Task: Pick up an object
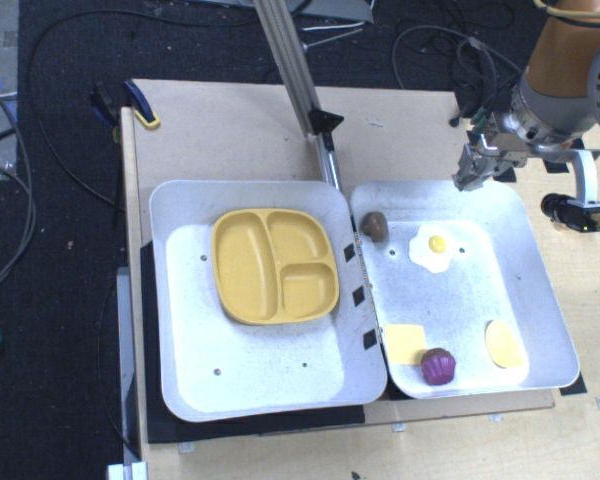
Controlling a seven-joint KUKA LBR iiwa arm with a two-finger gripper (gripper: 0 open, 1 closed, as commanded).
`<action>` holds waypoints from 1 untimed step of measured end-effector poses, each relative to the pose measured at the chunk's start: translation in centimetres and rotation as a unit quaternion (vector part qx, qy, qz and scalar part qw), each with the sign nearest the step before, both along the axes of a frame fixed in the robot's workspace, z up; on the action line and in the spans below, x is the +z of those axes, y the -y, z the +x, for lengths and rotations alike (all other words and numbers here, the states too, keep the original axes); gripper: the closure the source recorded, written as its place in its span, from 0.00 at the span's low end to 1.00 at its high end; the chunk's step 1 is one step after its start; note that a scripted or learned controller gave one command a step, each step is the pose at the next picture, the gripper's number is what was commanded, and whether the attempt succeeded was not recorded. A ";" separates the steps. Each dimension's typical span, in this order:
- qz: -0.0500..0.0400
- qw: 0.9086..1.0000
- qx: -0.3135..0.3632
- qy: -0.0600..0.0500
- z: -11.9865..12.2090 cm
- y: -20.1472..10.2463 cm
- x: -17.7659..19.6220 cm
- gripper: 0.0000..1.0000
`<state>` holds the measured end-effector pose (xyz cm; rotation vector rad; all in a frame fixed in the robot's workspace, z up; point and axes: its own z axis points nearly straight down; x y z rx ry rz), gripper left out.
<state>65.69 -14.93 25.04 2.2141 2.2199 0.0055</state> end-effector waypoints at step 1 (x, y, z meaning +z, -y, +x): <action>0.002 1.000 0.002 -0.004 -0.9 -5.3 -1.0 1.00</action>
